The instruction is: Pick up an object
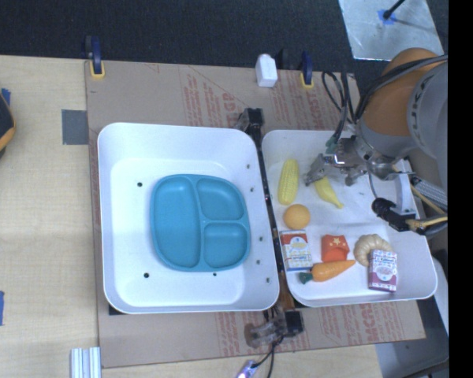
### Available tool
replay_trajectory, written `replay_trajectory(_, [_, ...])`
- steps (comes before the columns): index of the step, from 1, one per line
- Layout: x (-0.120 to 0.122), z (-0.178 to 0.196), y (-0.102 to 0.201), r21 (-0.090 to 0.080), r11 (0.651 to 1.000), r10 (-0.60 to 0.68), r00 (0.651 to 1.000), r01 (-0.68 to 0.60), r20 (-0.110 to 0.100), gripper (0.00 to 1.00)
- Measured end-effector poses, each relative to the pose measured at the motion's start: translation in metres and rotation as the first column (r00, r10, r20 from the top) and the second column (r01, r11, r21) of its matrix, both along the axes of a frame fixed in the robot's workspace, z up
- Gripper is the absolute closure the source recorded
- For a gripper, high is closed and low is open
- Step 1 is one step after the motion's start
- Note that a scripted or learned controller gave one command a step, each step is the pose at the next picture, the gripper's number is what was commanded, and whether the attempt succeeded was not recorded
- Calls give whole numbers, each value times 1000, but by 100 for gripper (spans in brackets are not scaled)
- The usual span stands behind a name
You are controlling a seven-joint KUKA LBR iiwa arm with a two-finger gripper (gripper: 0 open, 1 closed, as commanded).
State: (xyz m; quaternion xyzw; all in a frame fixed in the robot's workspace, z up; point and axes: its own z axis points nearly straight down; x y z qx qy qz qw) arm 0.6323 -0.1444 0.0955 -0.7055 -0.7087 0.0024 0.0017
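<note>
Two shallow white plastic bins sit side by side on a brown cardboard sheet laid over the pale wood desk [31,235]. The left bin [114,211] has rounded corners and smooth glossy walls and holds a blue divided tray [199,222], matte plastic, three compartments, soft rounded outline. The right bin [426,278] holds the small toy items. A yellow corn cob [288,181], bumpy and stubby, stands lengthwise near the bin's left wall. A yellow banana [328,192], small and curved, lies just right of the corn. Below the corn is a round orange ball-shaped fruit [296,216], smooth. Under that is a small flat carton [297,251], white and red print. A red blocky piece [335,247] sits to its right, and an orange carrot [331,271], tapered with a green tip, lies slantwise touching the front of both. A tan ring-shaped pastry [372,247] sits near a purple-and-white box [383,272] at the right front corner. The grey arm with its orange band comes in from the right; the metal gripper [337,168] hangs low over the back of the right bin, right above the banana's upper end. Its fingers look slightly spread with nothing between them, though it's small and cluttered there. Blue clamps pin the cardboard at the far edge.
</note>
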Motion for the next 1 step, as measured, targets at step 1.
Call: replay_trajectory(1, [1, 11, -1, -1, 1000, 1, 1000, -1, 0, 100])
